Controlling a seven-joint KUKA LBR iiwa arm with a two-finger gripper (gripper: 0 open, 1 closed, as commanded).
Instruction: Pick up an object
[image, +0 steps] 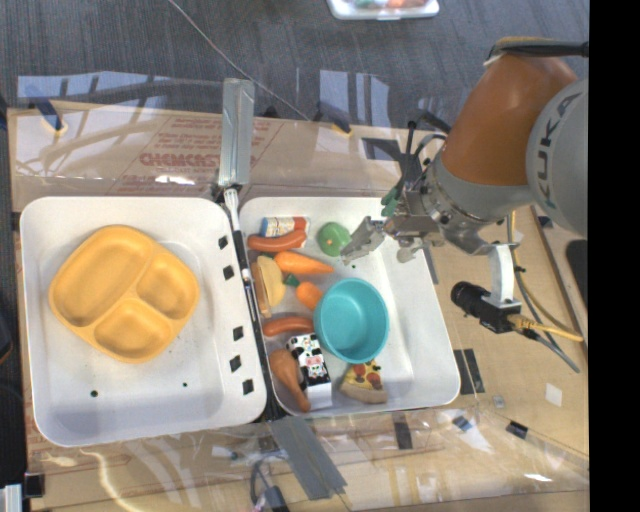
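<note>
Two white bins (130, 420) sit side by side; one yellow plate (124, 291), one teal bowl (352, 319), perhaps two sausages (277, 241).

yellow plate (122, 290) sitting in a white bin (60, 400), teal bowl (352, 319), orange carrot (303, 265), green ball (334, 237), cow-spotted black and white carton (311, 363), arm (520, 120) showing grey and orange

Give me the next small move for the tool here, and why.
Probably lower the tool a little toward the green toy. The tool sits over the right bin at its upper edge, just right of that green toy, with nothing seen between its fingers. The teal bowl lies further down, so the green toy is nearest.
</note>
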